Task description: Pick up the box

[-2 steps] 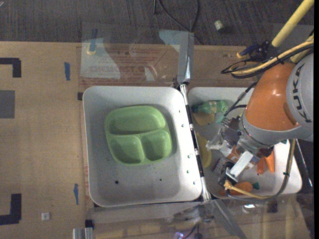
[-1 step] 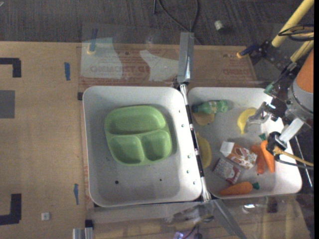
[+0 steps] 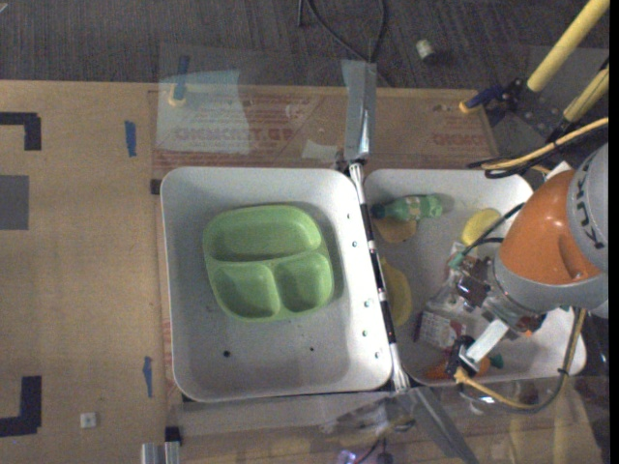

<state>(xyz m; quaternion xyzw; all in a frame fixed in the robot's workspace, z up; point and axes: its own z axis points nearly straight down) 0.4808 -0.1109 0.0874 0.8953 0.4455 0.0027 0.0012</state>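
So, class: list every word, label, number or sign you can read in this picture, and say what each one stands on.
"KU": dark letters on the grey arm, cut off at the picture's edge.
Faded reddish print on the cardboard sheet behind the bins: too blurred to read.
Print on the small box in the right bin: too small to read.
Green tray: no text.

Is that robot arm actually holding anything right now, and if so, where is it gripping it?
That cannot be told. The gripper is down among the clutter in the right bin, close to a small box, but the arm hides whether anything sits between its fingers.
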